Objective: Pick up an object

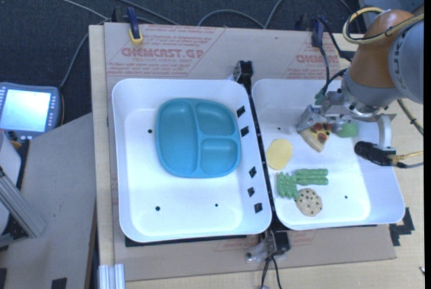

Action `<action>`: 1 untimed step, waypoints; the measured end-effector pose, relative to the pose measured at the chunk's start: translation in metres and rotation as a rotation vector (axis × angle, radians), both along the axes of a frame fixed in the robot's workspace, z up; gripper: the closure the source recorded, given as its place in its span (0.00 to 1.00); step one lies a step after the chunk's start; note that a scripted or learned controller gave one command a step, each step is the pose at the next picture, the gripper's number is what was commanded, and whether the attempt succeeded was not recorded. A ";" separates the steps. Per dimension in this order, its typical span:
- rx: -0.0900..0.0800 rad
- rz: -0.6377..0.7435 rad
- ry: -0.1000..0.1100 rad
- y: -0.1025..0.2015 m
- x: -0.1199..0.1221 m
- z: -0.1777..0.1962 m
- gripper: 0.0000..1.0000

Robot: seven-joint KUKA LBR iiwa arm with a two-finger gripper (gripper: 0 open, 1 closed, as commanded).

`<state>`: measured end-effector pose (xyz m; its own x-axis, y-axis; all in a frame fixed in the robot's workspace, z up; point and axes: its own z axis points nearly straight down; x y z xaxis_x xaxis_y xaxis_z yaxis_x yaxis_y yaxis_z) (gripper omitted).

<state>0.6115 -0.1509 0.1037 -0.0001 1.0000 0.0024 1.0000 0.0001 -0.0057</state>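
In the right bin (377, 203) lie several toy foods: a yellow round piece (279, 153), a green asparagus bundle (302, 180), a chocolate-chip cookie (309, 201) and a pizza slice (315, 139). A small green piece (348, 129) peeks out beside the wrist. My gripper (318, 122) hangs low over the pizza slice at the bin's upper middle, its metal fingers right at the slice's top edge. The arm's body hides how the fingers stand.
The left bin (135, 180) holds a blue divided plate (199, 137). A black divider with clips (252, 146) runs between the bins. Cables (384, 156) trail off the wrist over the right bin's edge. A tablet (27, 109) sits off the bench at left.
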 end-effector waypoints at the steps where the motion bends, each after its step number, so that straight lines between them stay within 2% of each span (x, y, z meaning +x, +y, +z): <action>1: -0.001 0.000 -0.007 0.000 0.002 0.015 1.00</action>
<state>0.6134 -0.1513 0.1185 -0.0001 1.0000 0.0010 1.0000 0.0001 0.0012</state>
